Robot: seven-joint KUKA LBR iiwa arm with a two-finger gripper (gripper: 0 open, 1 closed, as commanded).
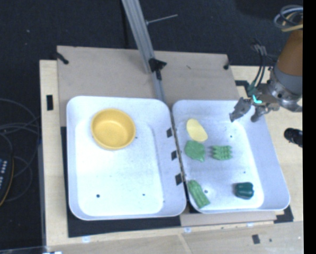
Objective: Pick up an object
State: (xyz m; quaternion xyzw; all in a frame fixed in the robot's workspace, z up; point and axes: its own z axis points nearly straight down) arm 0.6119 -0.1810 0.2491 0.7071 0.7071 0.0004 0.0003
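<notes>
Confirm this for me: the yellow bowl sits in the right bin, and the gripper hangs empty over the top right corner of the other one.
Not quite. The camera view shows the yellow bowl in the left bin, not the right one. The rest holds: the gripper hangs with nothing between its spread fingers over the top right corner of the other bin, the right bin, which holds the small yellow and green items.

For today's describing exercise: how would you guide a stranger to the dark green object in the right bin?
Start at the right bin, the one holding several small items. Go to its front right corner, where the dark green object lies apart. It is much darker than the other green pieces, which sit nearer the divider.
</notes>
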